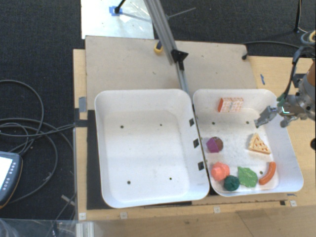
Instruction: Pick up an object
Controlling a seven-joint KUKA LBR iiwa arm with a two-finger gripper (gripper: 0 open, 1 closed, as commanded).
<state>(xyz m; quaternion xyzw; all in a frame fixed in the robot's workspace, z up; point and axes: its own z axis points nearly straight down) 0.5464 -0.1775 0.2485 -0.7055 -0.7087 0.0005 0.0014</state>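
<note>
Pincer (274,117) over right bin (296,174) — grip state unclear; arm (308,90) cut off at frame edge.

Six objects lie in the right bin (296,177), beside the left bin (106,102).

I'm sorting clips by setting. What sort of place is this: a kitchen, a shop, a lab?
Most likely a robotics lab or test cell. A gripper reaches over two white bins on a bench, toy food such as a pizza slice serves as pick objects, and loose cables lie on dark carpet.
</note>
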